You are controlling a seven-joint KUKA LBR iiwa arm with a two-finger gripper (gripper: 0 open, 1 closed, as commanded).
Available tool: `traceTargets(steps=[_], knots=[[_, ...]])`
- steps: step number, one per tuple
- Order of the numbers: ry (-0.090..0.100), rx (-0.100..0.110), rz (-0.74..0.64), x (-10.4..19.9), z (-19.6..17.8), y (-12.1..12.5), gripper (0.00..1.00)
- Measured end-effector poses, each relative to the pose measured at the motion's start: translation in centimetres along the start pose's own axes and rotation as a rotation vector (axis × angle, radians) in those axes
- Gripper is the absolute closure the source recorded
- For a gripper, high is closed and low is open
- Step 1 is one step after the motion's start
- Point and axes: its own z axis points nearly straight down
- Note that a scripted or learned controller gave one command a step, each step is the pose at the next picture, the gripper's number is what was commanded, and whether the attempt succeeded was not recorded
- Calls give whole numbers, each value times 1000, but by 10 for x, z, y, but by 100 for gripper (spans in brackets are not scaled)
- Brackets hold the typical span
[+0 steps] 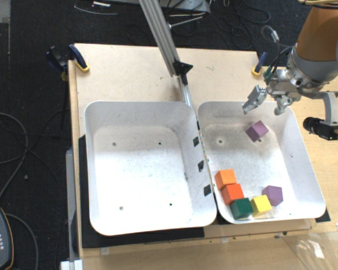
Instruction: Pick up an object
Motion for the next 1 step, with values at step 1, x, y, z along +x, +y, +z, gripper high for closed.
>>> traceTargets(steps=[1], knots=[[0, 9, 7, -59, 110, -7, 0]])
